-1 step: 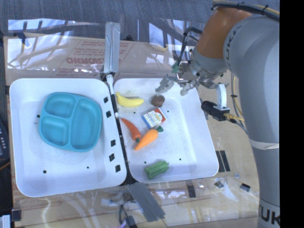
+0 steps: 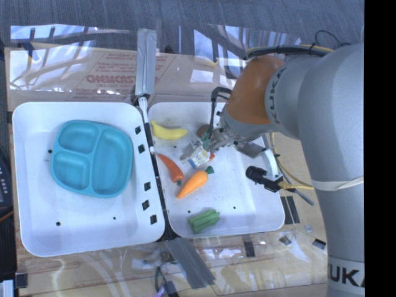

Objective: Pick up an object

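The grey arm (image 2: 322, 122) looms closest, elbow high, wrist bent down into the right bin (image 2: 260, 218). Its gripper (image 2: 207, 144) sits over a small bottle-like toy (image 2: 199, 156) beside the carrot (image 2: 193, 183); whether it is open or gripping, I cannot tell. The toy looks light, rigid and slick, best pinched across its middle.

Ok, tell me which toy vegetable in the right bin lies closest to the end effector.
The small red pepper, just left of the end effector; the orange carrot lies lower, the green one farthest.

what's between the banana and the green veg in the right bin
In the camera view, between the banana and the green vegetable lie a red-orange pepper and a carrot.
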